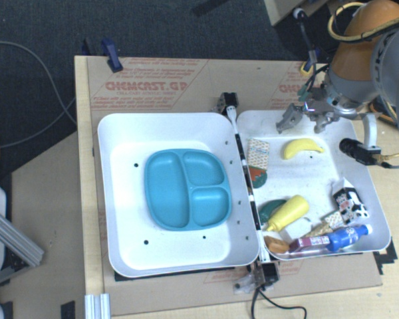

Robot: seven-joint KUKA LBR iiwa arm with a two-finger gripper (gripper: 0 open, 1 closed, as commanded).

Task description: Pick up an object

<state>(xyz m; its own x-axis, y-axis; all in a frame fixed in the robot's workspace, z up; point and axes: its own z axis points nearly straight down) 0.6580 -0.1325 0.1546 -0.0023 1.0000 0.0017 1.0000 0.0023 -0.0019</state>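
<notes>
Your tool (307, 117) hangs open over the far end of the right bin (379, 224), holding nothing. The banana (302, 148) lies just below it. Nothing is picked up yet.

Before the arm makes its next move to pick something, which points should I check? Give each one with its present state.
1. Pincer is above the right bin: ok.
2. Pincer carries nothing: ok, nothing between its fingers.
3. A target lies close: ok, the banana is just below the pincer.
4. Banana lies apart from other things: ok, bare floor around it.
5. Finger opening wide enough for the banana: cannot tell.
6. Blue plate in the left bin is out of the way: ok.
</notes>
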